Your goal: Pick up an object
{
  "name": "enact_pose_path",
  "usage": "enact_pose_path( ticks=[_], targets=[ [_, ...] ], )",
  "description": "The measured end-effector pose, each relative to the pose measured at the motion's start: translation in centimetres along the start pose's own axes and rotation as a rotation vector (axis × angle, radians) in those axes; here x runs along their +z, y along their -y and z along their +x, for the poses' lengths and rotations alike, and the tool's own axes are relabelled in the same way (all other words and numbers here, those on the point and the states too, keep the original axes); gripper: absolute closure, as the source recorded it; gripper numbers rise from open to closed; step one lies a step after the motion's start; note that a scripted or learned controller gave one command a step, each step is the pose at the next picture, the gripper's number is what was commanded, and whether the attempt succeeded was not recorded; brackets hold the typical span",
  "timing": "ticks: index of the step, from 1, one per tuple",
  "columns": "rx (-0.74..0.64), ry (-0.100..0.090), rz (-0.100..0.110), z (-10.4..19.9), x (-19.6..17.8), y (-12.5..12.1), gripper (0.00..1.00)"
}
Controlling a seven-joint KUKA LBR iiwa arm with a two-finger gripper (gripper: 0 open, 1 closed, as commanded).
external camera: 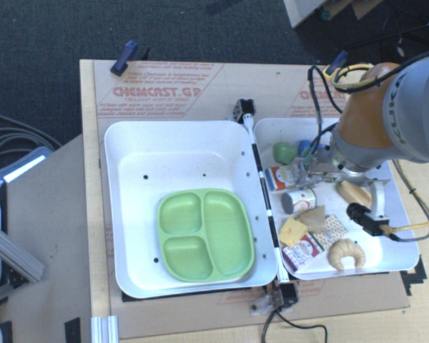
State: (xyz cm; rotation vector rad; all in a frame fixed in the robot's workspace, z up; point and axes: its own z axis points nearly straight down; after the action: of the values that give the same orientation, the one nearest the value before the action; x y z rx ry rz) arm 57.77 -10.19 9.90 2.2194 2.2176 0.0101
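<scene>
Now, your end effector (306, 164) is low in the right bin (407, 252), at its far-left part, reaching in from the right. You cannot tell from this view how its tips stand or whether anything sits between them; the metal parts are tangled with clutter there.

The nearest candidates lie close around it. A green ball (284, 151) sits just to its left and slightly farther. A small can (297, 200) lies on its side just nearer than the tips, its long axis running left to right. A carton (279, 177) lies to the near left, against the bin wall. Judging by this, the can or the ball is the likeliest target, and only a short drop or shift is needed.

Further toward you in the same bin are a cheese wedge (294, 231), a croissant (347, 254), a bread roll (354, 192) and a flat packet (302, 252).

The left bin (129, 148) holds a green divided tray (204, 235) with nothing in its compartments.
</scene>
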Motion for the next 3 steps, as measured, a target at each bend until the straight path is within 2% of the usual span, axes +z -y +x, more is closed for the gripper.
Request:
enact_pose_path(
  ticks=[1,2,3],
  targets=[
    [0.000,-0.001,0.001,0.0,0.0,0.0,0.00],
    [0.000,0.001,0.010,0.8,1.5,3.5,0.00],
    [0.000,0.002,0.006,0.8,0.4,3.4,1.00]
  ],
)
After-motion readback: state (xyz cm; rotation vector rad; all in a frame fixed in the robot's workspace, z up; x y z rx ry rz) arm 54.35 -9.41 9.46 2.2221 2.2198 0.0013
